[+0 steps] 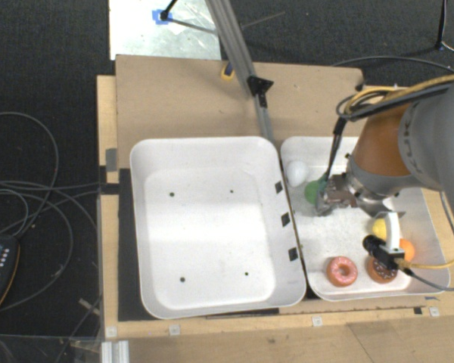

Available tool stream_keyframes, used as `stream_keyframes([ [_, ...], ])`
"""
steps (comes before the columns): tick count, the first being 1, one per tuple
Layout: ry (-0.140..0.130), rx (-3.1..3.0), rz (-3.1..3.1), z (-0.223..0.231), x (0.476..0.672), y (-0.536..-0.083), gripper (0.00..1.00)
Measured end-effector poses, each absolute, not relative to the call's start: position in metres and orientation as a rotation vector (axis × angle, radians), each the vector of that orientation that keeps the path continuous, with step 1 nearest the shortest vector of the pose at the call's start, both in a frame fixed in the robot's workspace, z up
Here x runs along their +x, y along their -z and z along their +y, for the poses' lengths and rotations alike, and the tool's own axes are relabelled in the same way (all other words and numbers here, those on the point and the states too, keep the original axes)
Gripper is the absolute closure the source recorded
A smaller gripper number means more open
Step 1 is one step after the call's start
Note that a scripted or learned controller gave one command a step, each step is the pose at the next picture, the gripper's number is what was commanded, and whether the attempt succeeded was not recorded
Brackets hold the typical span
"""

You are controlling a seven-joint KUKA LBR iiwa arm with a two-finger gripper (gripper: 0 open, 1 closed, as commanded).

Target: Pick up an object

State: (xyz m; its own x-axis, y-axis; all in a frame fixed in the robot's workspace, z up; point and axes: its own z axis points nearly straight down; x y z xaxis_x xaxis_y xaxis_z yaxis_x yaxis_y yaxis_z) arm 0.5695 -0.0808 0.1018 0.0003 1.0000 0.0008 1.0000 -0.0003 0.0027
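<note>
pink donut (342, 271) and brown donut (381, 269) sit at right bin (310, 278) front edge. gripper (331, 200) is low beside green ball (313, 192), near white ball (296, 173); grip state cannot be told. approach step; next likely needs closing on green ball, then lifting.

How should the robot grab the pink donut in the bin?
The pink donut lies flat near the front wall of the right bin, with a brown donut close beside it. Probably best to come straight down from above and pinch the ring across its width, front to back, so neither finger bumps the brown one.
</note>
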Motion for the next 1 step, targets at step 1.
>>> stream_keyframes([
  [1,-0.007,2.214,2.221,-0.0831,0.5674,-0.1652,1.00],
])
